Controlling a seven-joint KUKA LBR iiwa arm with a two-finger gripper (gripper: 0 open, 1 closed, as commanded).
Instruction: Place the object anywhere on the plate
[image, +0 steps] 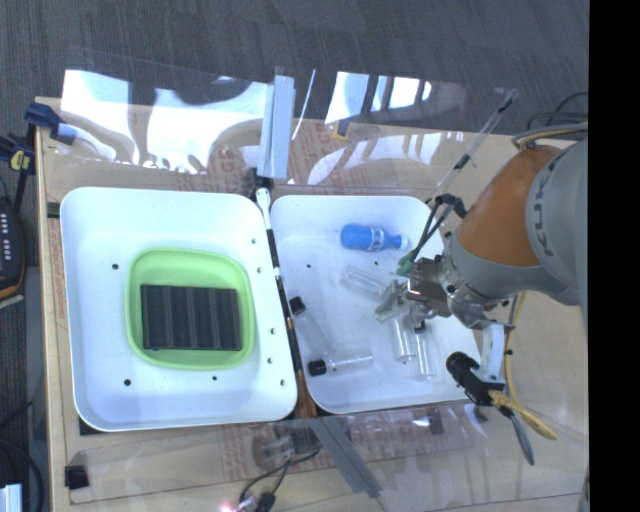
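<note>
Right bin (330, 215): fingers (400, 305) (state unclear) over clear tubes (410, 345); green plate (190, 270) left.

plate (190, 272) – in left bin (90, 230) | bottle (370, 238) – in right bin (320, 225)

Bright, even overhead light. Strong white glare streaks a clear panel (250, 110) along the far edge (reflections smear across it). The bins (90, 230) look washed out; shadows soft, image slightly grainy.
</note>
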